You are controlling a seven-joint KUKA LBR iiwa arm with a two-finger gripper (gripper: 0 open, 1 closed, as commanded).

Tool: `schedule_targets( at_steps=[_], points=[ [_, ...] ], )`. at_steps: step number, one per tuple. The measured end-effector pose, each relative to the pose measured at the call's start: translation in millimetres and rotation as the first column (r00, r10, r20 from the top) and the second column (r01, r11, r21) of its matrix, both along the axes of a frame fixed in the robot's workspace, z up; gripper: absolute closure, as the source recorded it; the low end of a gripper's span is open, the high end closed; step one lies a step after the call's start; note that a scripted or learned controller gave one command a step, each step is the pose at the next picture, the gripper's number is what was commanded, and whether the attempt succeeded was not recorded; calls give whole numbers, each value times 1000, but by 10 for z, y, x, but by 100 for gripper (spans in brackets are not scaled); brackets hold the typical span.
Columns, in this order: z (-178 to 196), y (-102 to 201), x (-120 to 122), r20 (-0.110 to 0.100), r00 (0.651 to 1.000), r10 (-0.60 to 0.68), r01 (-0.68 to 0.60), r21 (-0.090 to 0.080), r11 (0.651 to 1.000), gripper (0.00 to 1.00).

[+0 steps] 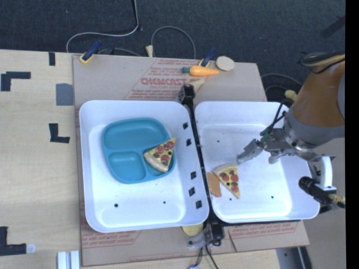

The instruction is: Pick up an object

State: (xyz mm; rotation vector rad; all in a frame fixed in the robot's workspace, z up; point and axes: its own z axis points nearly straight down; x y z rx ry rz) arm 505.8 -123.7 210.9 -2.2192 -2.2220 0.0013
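Since you're going for the pizza slice (229, 179) just below-left of the gripper (247, 152), drop down over its middle before closing. I honestly can't tell how that gripper is set from up here. It's in the right bin (255, 115), near the divider.

In the right bin (280, 114) we found bare floor across the back half and along the right side, open from above. A pizza slice (229, 179) lay near its front left corner, close to the divider (193, 150) between the bins. In the left bin (92, 167), a blue tray (129, 144) with another slice (161, 154) took the middle; the front strip lay bare.
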Motion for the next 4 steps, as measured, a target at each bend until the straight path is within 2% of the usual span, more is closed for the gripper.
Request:
schedule_targets(
  at_steps=[1,2,3,4],
  points=[
    [-953,275,119,-7,1000,1,-1,2,1000,0],
    [-835,246,1593,13,1000,5,-5,-3,1000,0],
    [-232,625,906,2,1000,2,-2,1,1000,0],
    [-1108,178,350,-12,1000,-7,7,0,1000,0]
  ],
)
